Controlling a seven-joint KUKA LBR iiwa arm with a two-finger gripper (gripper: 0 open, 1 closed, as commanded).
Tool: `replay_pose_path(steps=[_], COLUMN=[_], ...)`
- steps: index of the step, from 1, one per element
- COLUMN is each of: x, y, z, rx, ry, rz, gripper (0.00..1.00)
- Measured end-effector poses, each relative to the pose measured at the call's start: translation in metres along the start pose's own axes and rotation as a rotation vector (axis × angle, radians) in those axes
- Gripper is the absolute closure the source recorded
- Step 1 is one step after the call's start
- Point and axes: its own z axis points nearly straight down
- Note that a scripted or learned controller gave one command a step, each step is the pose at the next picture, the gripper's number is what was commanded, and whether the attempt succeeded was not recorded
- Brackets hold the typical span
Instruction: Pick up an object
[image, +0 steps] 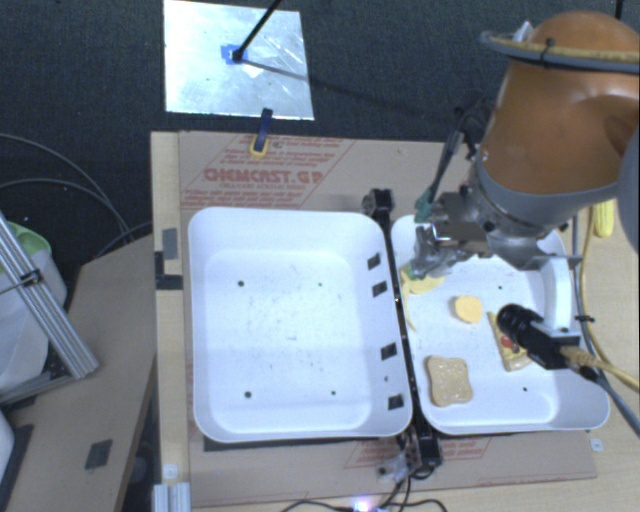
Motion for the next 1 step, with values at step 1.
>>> replay_pose_path(steps=[1], x=[-0.0126], y=[-0.003], z=[0.004], rx=[0.004], ry=[-0.002], rz=[0.009], gripper=[1.0])
